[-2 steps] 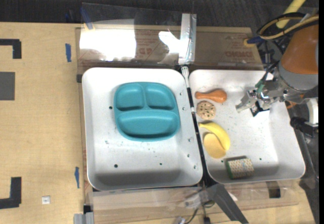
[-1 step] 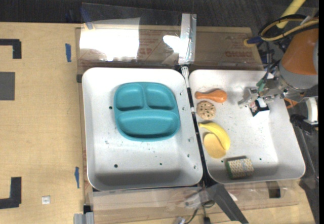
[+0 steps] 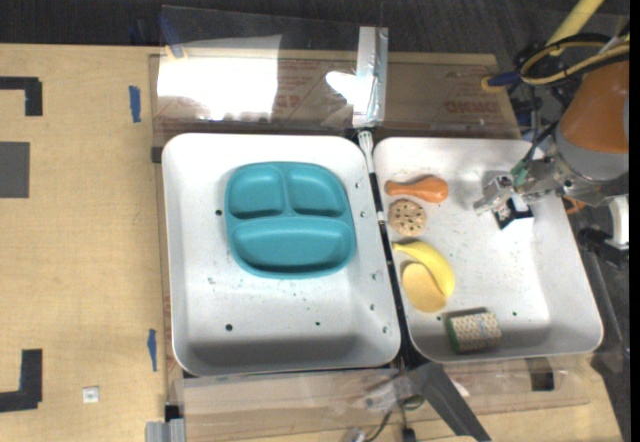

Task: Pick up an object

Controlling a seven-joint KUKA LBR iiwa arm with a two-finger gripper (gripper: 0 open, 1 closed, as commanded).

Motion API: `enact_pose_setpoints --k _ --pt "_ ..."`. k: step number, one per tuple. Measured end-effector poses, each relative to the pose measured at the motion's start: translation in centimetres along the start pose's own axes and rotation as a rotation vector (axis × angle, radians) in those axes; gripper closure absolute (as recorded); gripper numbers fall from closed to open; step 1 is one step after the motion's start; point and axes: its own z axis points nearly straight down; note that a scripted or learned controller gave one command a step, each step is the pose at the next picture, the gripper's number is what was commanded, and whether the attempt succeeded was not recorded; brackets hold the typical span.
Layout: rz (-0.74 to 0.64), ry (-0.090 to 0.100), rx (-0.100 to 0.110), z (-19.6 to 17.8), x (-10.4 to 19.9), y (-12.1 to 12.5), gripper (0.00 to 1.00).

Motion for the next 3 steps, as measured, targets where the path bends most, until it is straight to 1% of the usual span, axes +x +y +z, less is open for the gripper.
enact_pose_setpoints --k 1,2,3 --pt "-0.060 0.013 0.033 2.0 1.2 2.0 0.00" --pt "-0.060 0.009 0.027 0.7 1.1 2.3 1.00" --pt "-0.200 0.021 0.033 -7.9 12.2 8.0 1.00"
